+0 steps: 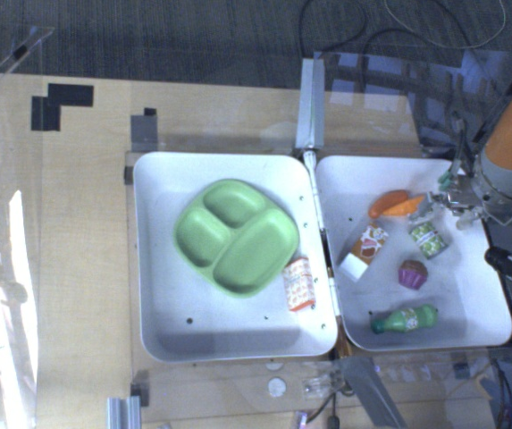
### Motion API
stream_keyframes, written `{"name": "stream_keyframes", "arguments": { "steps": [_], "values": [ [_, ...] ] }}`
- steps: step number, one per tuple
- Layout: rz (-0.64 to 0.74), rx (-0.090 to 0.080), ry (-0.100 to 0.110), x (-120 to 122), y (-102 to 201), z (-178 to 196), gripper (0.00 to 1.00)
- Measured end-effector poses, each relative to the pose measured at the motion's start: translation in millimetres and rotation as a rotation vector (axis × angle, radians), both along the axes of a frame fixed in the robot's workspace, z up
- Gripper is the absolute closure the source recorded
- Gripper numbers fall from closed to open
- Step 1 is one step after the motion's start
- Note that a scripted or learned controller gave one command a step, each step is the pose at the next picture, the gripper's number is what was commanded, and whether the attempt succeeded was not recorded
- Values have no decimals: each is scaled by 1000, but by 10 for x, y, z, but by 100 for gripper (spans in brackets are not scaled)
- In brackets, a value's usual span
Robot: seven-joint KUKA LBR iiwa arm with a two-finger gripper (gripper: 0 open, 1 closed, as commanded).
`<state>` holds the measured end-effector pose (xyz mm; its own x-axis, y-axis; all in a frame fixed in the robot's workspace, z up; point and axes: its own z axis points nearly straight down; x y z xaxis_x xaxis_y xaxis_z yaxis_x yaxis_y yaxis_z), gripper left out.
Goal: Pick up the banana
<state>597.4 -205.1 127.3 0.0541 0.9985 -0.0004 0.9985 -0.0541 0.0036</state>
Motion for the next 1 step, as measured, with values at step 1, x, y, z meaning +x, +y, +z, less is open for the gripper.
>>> {"name": "stream_keyframes", "arguments": {
  "steps": [1],
  "values": [
    [99,-1,-9,475,257,-370,0]
  ]
}}
